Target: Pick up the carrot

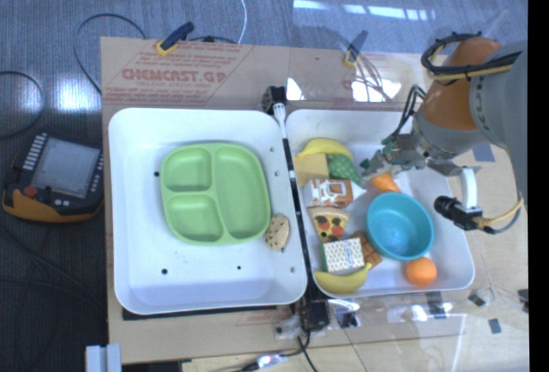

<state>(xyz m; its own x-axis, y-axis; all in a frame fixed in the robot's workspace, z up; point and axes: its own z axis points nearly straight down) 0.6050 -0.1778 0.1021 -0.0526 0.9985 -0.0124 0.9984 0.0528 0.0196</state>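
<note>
The carrot (385,183) lies in the right bin (459,272), an orange piece touching the upper rim of the blue bowl (400,226), at about 11 o'clock from the bowl's centre. From the end effector (396,158) the carrot sits at roughly 7 o'clock and just beside it, nearly under the tip. Much of the carrot is covered by the wrist hardware, so its long axis is a guess: it seems to run from 10 o'clock to 4 o'clock, the visible end being the lower right one. Whether the end effector is spread or pressed together cannot be told, and nothing shows the carrot being held.

The arm comes in from 3 o'clock, its grey body and orange band high over the right bin's far corner, with the wrist bent down and toward 9 o'clock. Crowding the carrot at 9 o'clock are a green leafy item (344,167) and a banana (316,153); a small printed carton (330,192) lies at 8 o'clock. The left bin (137,259) holds a green divided plate (214,193) and a cookie (276,232). A short drop toward 7 o'clock looks like what the pick needs, with the bowl rim the likeliest thing to foul.
</note>
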